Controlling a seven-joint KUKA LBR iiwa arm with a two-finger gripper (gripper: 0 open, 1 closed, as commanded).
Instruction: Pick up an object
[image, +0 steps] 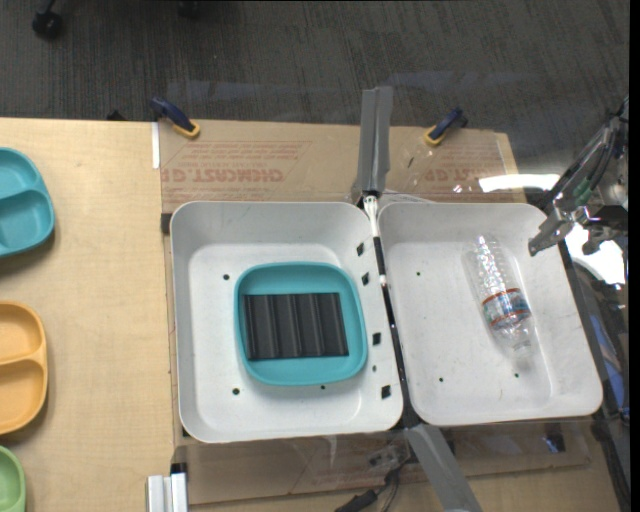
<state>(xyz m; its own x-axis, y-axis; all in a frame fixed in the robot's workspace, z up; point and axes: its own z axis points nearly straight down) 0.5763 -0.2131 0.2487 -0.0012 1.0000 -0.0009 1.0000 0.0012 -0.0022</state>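
Two white bins sit side by side on the bench. The left bin (200, 300) has a teal tray (300, 325) lying flat in its middle. That tray has a dark ridged insert (297, 326) inside it. The right bin (440, 390) has a clear plastic bottle (498, 294) lying on its side. The bottle has a red and blue label (505, 306) around it, and it rests a little toward the right side of the bin, with one end pointing far and the other end pointing near.

My gripper (560, 228) is at the far right corner of the right bin, up by the rim. It is apart from the bottle, and nothing is between its parts that I can see. It looks thin and blurry there, so I cannot tell if it is released or clenched.

Brown cardboard (240, 160) lies under the far side of the bins, held by two blue and yellow clamps (175, 117). On the wooden table to the left I see part of a teal plate (22, 215), an orange plate (18, 365) nearer, and a bit of a green plate (8, 482) at the near corner.
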